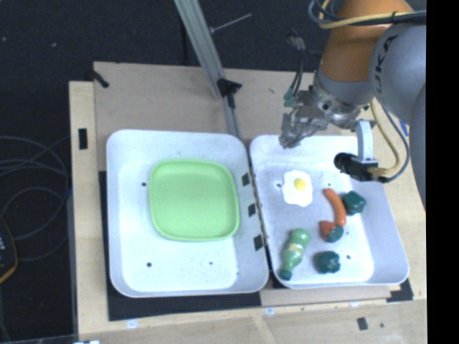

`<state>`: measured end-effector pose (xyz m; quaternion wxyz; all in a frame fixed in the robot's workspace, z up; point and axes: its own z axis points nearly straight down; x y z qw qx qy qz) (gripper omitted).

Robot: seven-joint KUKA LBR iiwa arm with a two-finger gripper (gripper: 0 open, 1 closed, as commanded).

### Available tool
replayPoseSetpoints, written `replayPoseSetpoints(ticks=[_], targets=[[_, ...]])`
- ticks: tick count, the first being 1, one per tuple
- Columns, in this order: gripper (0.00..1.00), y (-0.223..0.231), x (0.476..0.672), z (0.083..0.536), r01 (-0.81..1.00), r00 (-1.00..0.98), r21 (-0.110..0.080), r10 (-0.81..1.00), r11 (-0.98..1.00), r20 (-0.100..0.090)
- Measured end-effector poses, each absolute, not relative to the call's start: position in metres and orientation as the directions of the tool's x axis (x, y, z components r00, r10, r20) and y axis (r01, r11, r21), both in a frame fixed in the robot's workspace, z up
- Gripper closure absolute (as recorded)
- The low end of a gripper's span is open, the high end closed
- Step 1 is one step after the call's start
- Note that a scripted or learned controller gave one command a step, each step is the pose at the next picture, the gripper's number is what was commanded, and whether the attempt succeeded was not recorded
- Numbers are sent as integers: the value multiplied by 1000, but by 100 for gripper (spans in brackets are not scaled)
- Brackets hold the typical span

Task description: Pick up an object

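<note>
Two shallow white bins sit side by side on a pale wooden desk (165, 99), which stands on a dark floor (43, 20) where thin cables (29, 185) trail off to the camera view's left. The left bin (125, 192) carries a square light-green plate (193, 199) lying flat near its middle. The right bin (384, 253) carries the small things: a toy fried egg (297, 188) towards its far left part, an orange sausage (336, 206) just right of the egg, a dark green piece (353, 203) touching the sausage's right side, a small red piece (330, 229) at the sausage's near end, a green bottle (294, 251) lying tilted nearer than the egg, and a dark green vegetable (328, 261) right of the bottle. A grey metal post (204, 49) slants up from the far edge where the bins meet. The arm, grey with an orange band (358, 38), comes in over the far right corner of the right bin. Its hand (292, 136) hangs above the far left corner of that bin, beyond the egg and apart from it; nothing shows between its fingers, and whether they are spread or pressed together cannot be made out. A black fitting (355, 165) juts from the arm over the bin, right of the egg.
</note>
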<state>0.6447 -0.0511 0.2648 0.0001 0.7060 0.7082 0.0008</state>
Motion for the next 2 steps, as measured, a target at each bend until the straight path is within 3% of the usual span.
replayPoseSetpoints(ticks=[2], targets=[[100,63,625,257,1000,-3,1,1000,3,1]])
